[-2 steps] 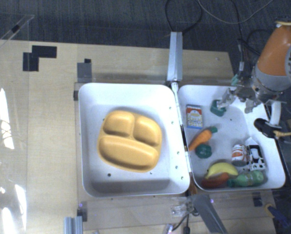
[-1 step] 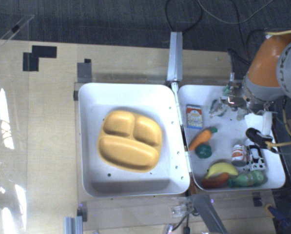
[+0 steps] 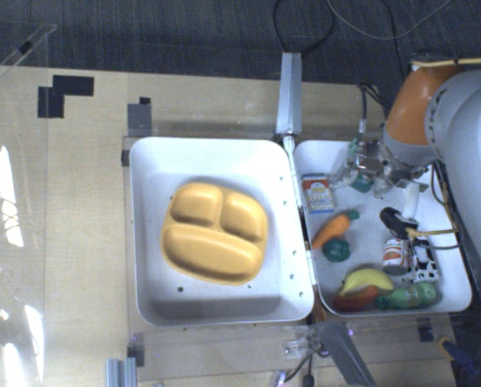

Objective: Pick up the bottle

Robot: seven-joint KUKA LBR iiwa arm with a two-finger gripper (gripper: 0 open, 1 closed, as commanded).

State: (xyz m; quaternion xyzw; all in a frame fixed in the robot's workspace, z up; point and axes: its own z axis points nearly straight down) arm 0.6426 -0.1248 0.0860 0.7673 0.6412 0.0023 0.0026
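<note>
Task not yet accomplished: no grasp is visible. The gripper [image 3: 367, 173] sits at the far end of the right bin [image 3: 458, 297], well apart from the bottle. Jaw state: cannot tell. The green bottle [image 3: 411, 296], glossy and rounded, lies at the bin's near edge beside a smooth banana [image 3: 366, 280].

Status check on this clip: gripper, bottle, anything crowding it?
Gripper at the right bin's far end, nothing seen between its fingers. Green bottle on its side at the near edge. Banana and small can crowd it.
</note>
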